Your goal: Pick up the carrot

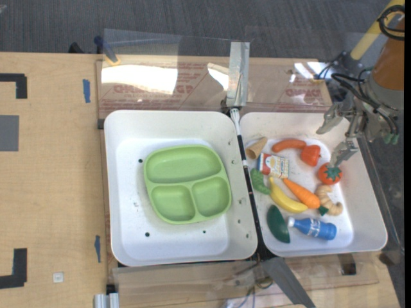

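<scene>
The carrot is an orange cone lying slantwise in the middle of the right bin, between a yellow banana and a beige mushroom-like toy. My gripper hangs over the bin's upper right part, above and to the right of the carrot and apart from it. Its two grey fingers are spread open with nothing between them. The lower finger ends just above a red tomato.
Around the carrot lie an orange sausage, a red pepper, a small carton, a cone, a blue bottle and a dark green piece. The left bin holds a green divided plate.
</scene>
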Controlling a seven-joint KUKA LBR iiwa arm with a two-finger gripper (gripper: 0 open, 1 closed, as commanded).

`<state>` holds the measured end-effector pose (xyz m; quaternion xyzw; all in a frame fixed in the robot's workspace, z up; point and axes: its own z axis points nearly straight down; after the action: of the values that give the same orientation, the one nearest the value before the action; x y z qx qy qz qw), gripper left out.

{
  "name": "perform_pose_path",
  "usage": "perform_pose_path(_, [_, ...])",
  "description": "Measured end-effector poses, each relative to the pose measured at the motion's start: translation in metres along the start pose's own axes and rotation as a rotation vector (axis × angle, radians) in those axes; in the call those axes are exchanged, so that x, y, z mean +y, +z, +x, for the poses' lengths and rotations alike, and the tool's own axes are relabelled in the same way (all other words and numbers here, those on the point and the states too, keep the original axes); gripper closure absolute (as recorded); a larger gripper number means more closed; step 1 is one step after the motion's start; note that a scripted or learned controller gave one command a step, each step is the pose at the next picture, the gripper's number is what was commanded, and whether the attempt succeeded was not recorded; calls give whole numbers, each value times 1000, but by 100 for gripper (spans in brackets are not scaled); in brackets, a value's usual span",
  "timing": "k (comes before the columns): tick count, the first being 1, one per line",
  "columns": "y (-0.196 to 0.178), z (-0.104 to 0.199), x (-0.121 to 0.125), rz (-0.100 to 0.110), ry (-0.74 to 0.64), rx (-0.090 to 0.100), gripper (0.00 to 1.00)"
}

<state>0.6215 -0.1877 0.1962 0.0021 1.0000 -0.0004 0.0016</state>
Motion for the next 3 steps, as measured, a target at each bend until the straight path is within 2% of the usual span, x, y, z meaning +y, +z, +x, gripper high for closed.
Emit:
perform_pose_path(1, [98, 16, 23, 2, -120, -9, 0])
perform_pose_path(2, [106, 66, 43, 2, -138, -9, 0])
perform_pose_path(3, [104, 112, 90, 5, -582, -14, 0])
